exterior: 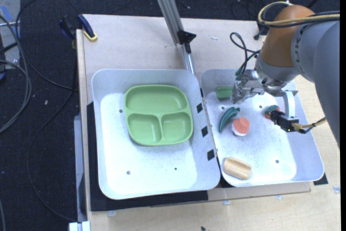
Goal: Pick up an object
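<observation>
We see a few ways this can go wrong. The gripper (pixel 238 96) is low in the right white bin (pixel 270 151), just beside the small green block (pixel 223 93). If it goes down a bit off to the side, it may push the block away and not catch it. The block is near the bin wall, so it could get stuck against the wall, or the gripper could bump the wall. The dark green leaf-shaped toy (pixel 228 117) and the round red and white toy (pixel 241 126) lie close together, a little nearer to us. A grab there could catch both, or knock one away. The tan bread-shaped toy (pixel 237 168) lies well apart, near the front of the bin.

The grey arm (pixel 316 46) reaches in from the right and bends down over the back of the right bin. The gripper points down and a bit to the left, toward the green block. We think it may be touching the block, but the view is too small to be sure. We cannot tell if the gripper is open or closed, and we see nothing held in it. The green plate with three parts (pixel 159 114) sits in the left white bin (pixel 151 173), far from the arm.
</observation>
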